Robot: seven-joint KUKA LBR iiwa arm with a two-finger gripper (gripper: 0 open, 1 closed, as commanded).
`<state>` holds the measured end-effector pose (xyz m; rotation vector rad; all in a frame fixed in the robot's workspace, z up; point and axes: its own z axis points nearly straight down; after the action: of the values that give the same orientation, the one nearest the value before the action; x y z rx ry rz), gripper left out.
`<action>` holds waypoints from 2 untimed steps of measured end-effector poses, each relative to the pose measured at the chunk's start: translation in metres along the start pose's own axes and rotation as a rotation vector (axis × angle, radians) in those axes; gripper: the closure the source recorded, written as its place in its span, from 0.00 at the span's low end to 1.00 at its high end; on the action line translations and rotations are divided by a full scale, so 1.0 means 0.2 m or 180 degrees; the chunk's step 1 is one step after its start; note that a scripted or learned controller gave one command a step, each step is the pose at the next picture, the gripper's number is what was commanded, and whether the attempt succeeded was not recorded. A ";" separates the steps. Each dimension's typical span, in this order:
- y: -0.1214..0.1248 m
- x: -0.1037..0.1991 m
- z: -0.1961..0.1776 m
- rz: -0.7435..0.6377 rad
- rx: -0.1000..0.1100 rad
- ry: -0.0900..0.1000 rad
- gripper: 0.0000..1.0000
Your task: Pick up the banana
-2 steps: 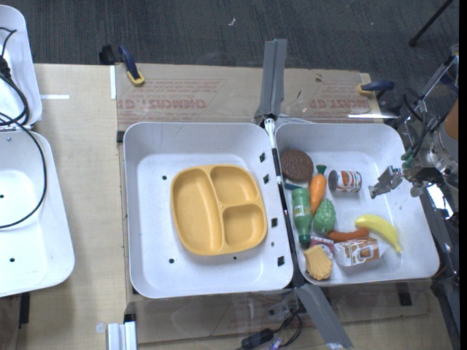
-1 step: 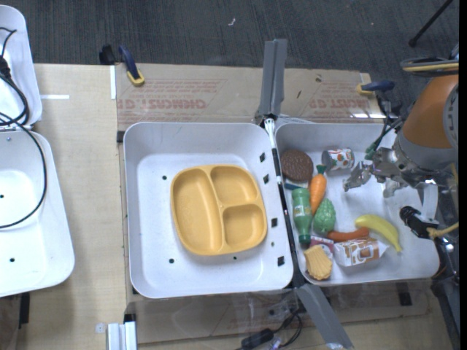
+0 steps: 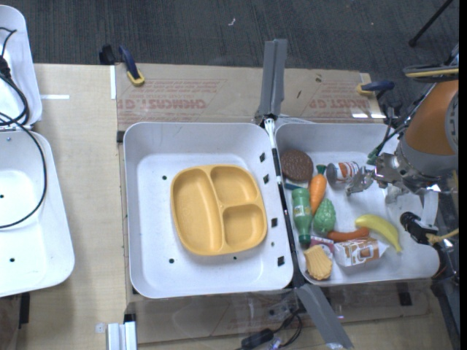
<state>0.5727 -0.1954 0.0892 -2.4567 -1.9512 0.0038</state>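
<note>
Camera view: left bin (image 3: 139,217) holds a yellow divided plate (image 3: 219,208). Right bin (image 3: 416,268) holds the banana (image 3: 381,230) near its right wall, beside a carton (image 3: 360,252), carrot (image 3: 317,191), green bottle (image 3: 301,214), and cookie (image 3: 297,165). Gripper (image 3: 372,179) above the bin; whether it is open cannot be told.

robotics lab | white bins (image 3: 139,195) on cardboard-covered bench (image 3: 190,93) | clamps (image 3: 131,68) | loose cables (image 3: 22,108)
</note>
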 end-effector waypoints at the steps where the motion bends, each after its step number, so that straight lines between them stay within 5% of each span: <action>1: -0.15 -0.05 0.00 0.0346 0.0004 0.0027 0.00; 2: -0.37 -0.11 0.00 0.0240 0.0013 0.0021 0.00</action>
<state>0.4963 -0.1995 0.0889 -2.5228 -1.8528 -0.0003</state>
